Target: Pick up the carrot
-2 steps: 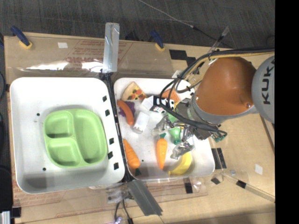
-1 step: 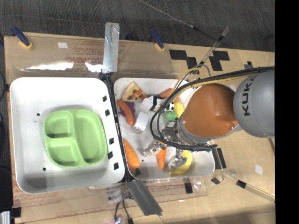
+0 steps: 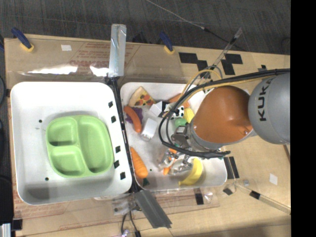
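Observation:
The carrot is orange and tapered. It lies along the left wall of the right bin, near that bin's front corner. My gripper hangs low in the same bin, to the right of the carrot and apart from it. The orange wrist band and a loop of cables hide much of the gripper from above. A small orange bit shows just beside the gripper's tip; I cannot make out what it is.
A yellow banana lies right of the gripper. A pizza slice, a red-orange piece, a purple item and a white object sit farther back. The left bin holds a green divided plate.

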Tool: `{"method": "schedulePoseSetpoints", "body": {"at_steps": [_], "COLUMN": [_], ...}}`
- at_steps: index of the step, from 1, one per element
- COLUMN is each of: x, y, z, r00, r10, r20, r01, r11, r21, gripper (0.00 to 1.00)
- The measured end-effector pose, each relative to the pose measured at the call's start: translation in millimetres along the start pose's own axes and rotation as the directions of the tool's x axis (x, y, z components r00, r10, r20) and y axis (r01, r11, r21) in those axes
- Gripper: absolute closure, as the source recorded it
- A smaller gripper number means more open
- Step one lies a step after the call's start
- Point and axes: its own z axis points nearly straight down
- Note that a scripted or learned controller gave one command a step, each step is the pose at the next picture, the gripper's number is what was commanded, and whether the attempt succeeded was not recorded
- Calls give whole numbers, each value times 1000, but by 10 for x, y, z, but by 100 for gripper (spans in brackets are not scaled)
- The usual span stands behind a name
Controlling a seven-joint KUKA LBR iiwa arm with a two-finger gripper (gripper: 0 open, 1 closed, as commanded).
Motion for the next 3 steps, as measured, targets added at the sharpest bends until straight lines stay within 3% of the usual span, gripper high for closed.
{"method": "schedulePoseSetpoints", "body": {"at_steps": [1,3], "x": [-452,-495], "y": [422,426], "z": [-941,-1116], "r00": [997,996], "r10": [-80,-91], "r20": [0,2], "r01": [80,91], "r11": [997,996], "r21": [9,7], "gripper": [100,100]}}
